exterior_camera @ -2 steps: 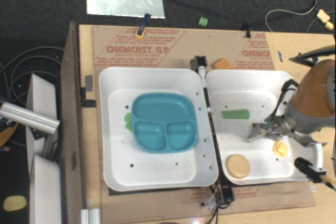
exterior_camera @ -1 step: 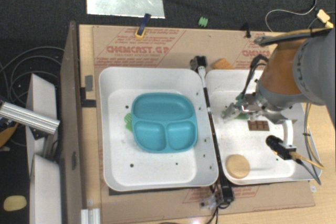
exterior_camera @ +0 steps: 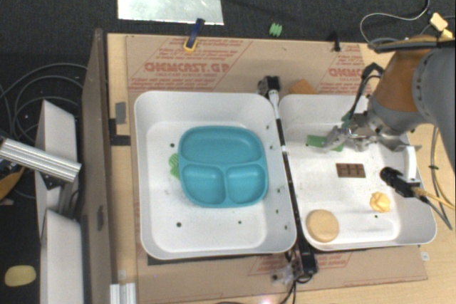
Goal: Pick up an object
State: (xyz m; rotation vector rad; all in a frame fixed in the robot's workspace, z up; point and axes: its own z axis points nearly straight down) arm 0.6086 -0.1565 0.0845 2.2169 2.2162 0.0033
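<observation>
My gripper (exterior_camera: 338,139) is low over the upper left part of the right bin (exterior_camera: 413,224), with the arm coming in from the right. A small flat green piece (exterior_camera: 315,141) lies right at the gripper's tip; whether it is gripped is unclear. Further down in the same bin are a brown chocolate-like block (exterior_camera: 350,170), a small yellow lump (exterior_camera: 380,201) and a round tan bun (exterior_camera: 323,225) in the near left corner.
The left bin (exterior_camera: 153,224) holds a blue divided plate (exterior_camera: 222,165), and a green thing (exterior_camera: 174,164) peeks out at the plate's left edge. An orange object (exterior_camera: 302,87) lies on the cardboard behind the right bin. A black divider runs between the bins.
</observation>
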